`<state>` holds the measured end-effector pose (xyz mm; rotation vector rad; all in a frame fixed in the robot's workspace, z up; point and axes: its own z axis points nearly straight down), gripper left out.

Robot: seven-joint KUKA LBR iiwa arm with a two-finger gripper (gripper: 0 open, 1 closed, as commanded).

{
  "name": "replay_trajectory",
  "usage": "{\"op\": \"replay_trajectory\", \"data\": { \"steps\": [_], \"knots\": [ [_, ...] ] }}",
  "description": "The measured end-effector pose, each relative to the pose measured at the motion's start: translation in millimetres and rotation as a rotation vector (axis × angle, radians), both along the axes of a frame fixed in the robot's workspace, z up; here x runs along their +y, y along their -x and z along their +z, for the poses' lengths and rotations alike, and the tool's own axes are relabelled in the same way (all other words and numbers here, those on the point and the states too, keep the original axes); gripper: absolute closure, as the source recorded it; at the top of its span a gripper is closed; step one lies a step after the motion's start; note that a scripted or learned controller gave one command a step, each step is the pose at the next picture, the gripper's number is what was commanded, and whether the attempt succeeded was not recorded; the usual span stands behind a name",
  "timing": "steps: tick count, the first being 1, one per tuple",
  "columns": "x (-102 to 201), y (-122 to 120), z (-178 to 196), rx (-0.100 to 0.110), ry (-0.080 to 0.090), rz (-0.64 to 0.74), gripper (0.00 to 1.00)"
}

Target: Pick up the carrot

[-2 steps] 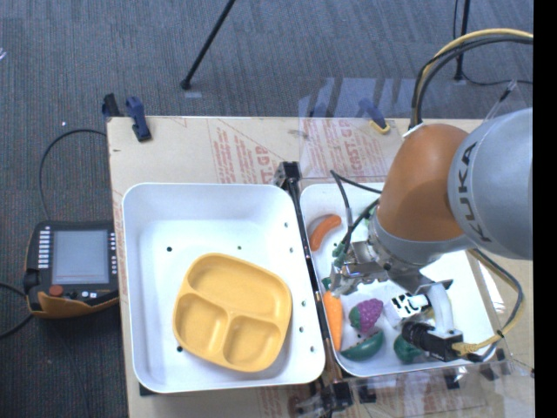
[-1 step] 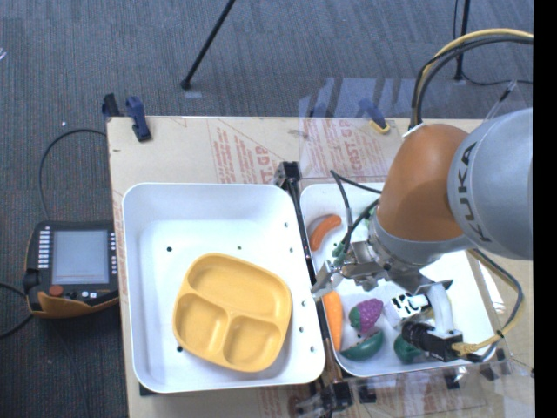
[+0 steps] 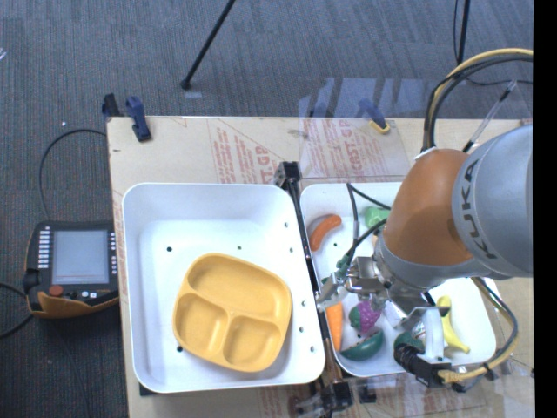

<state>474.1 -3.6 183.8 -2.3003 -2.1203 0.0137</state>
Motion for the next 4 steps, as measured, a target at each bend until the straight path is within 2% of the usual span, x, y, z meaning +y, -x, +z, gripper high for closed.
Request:
{"op": "replay_trajectory", "data": {
  "steps": [4],
  "knots": [
    [-0.7, -0.1, 0.2, -0.001, 0.000, -0.002, 0.00]
  ]
}}
